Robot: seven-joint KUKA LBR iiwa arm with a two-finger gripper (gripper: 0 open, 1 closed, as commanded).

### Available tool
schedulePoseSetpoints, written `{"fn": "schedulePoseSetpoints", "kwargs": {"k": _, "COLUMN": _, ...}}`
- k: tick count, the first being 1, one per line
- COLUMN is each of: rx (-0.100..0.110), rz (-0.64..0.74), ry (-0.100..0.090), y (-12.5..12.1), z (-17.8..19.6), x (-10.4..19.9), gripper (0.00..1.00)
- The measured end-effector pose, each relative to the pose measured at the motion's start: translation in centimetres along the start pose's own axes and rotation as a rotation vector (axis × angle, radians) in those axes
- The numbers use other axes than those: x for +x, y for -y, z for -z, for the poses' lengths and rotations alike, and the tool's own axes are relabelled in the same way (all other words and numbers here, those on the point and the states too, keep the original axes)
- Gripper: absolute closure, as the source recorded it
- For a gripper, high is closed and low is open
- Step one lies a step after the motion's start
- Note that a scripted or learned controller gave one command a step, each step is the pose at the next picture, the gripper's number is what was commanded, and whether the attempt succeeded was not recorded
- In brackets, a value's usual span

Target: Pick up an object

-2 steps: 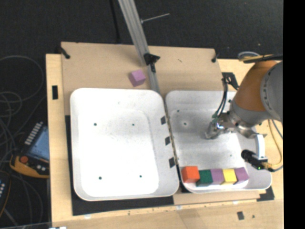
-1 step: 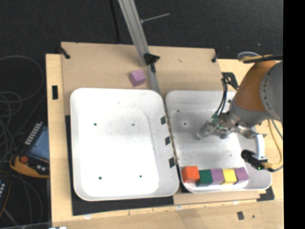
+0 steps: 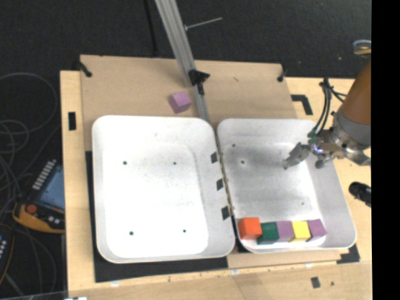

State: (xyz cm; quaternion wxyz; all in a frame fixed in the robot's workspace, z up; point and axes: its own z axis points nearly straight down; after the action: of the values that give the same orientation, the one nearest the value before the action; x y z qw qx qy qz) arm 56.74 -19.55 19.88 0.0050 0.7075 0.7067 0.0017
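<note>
I count five blocks lined along the near wall of the right bin (image 3: 325, 186): one orange block (image 3: 250, 227), one green block (image 3: 269, 231), two purple blocks (image 3: 285, 230), and one yellow block (image 3: 302, 230). A sixth, lone purple cube (image 3: 180, 102), sits on the bench (image 3: 125, 86) behind the left bin (image 3: 106, 186). My gripper (image 3: 304, 157) hangs over the right bin, fingers spread, holding nothing.

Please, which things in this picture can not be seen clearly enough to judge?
- Gripper, camera view: small and blurred, so the state of the fingers cannot be told.
- Arm: cut off by the right edge.
- Row of blocks at the right bin's near wall: lower faces hidden by the rim.
- Handheld device at the left: too blurred to identify.
</note>
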Motion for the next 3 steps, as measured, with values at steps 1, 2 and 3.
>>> {"fn": "schedulePoseSetpoints", "kwargs": {"k": 1, "rx": 0.008, "rz": 0.005, "ry": -0.003, "y": -0.1, "z": -10.4, "x": 4.4, "gripper": 0.00}}
{"fn": "schedulePoseSetpoints", "kwargs": {"k": 2, "rx": 0.003, "rz": 0.000, "ry": -0.003, "y": -0.2, "z": -9.0, "x": 4.1, "gripper": 1.00}}
{"fn": "schedulePoseSetpoints", "kwargs": {"k": 3, "rx": 0.007, "rz": 0.005, "ry": -0.004, "y": -1.5, "z": -8.0, "x": 4.9, "gripper": 1.00}}
